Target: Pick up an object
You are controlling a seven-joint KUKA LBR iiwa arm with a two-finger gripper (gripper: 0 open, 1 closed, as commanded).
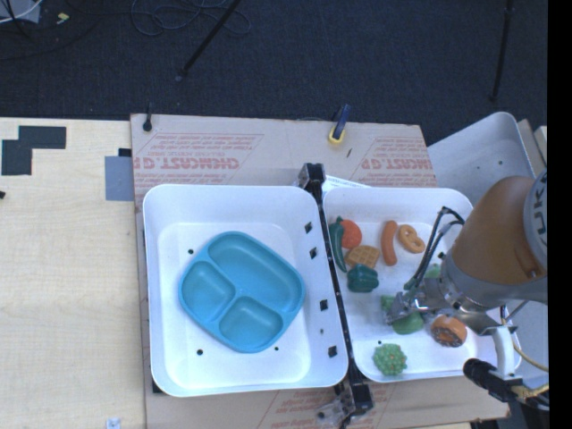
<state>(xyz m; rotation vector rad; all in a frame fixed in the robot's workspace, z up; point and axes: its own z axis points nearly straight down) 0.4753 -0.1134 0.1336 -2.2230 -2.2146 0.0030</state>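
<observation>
Here, arm: reaches in from the right over the right bin [420, 206].
Gripper [399, 309]: low in the right bin, at a green toy [407, 323]; open or closed, cannot tell.
Nearby: orange piece [449, 331] just right, green broccoli [390, 358] below.
Left bin [170, 211]: holds a blue divided plate [239, 290].

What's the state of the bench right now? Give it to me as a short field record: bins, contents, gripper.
left bin: holds a blue divided plate
right bin: toy food, including a hot dog, pretzel, waffle, dark green pepper, broccoli, orange round piece
gripper: low in the right bin, at a green item
grasp: cannot tell
arm: reaches in from the right
</observation>
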